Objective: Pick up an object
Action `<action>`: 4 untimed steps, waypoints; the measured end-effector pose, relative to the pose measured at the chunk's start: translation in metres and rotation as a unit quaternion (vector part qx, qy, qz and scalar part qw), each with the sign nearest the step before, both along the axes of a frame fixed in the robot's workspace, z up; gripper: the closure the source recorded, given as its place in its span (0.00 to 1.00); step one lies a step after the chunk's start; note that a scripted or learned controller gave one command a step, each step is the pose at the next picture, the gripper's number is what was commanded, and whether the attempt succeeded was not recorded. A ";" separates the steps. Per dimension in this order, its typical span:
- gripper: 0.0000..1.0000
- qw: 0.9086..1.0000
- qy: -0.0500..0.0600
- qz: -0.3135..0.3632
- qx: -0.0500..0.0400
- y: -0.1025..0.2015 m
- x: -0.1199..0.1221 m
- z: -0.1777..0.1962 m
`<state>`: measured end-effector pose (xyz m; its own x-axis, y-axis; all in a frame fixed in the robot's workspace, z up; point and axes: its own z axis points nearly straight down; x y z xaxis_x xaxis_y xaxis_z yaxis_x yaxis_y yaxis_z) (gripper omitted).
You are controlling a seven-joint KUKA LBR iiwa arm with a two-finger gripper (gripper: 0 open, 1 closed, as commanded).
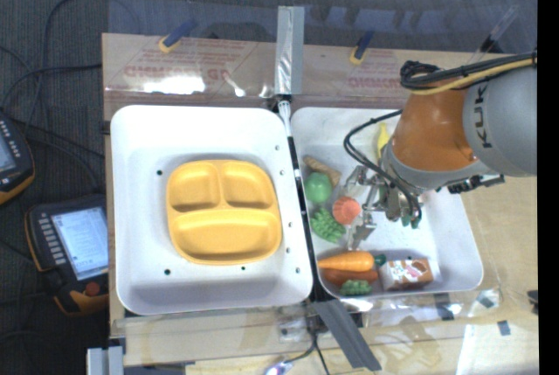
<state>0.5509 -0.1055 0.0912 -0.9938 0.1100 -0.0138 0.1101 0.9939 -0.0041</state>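
Observation:
My gripper (360,207) hangs low over the middle of the right bin (454,233) and is open, one finger toward the back and one toward the front. A small red-orange ball (346,209) lies just left of the gap between the fingertips; I cannot tell whether they touch it. A green ball (317,188) and a bumpy green vegetable (327,226) lie further left, by the bin's left wall. An orange carrot (348,262) and a red-labelled packet (407,273) rest along the front wall.
The left bin (140,146) holds a yellow divided tray (224,209). A yellow item (383,137) pokes out behind the arm's orange band (430,137). A brownish piece (318,165) lies near the back left of the right bin. Black cables loop above the gripper.

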 end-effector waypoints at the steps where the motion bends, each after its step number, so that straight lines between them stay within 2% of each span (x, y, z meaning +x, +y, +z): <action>1: 0.00 0.999 -0.004 -0.047 0.001 0.001 -0.060 0.000; 2: 0.00 0.991 0.003 0.131 0.000 -0.005 -0.015 0.001; 3: 0.00 0.987 -0.011 0.162 -0.005 0.004 -0.047 0.003; 4: 0.00 0.966 0.002 0.258 -0.001 0.003 0.017 0.001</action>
<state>0.5674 -0.1021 0.0918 -0.9163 -0.4004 -0.0096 -0.4003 0.9164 -0.0062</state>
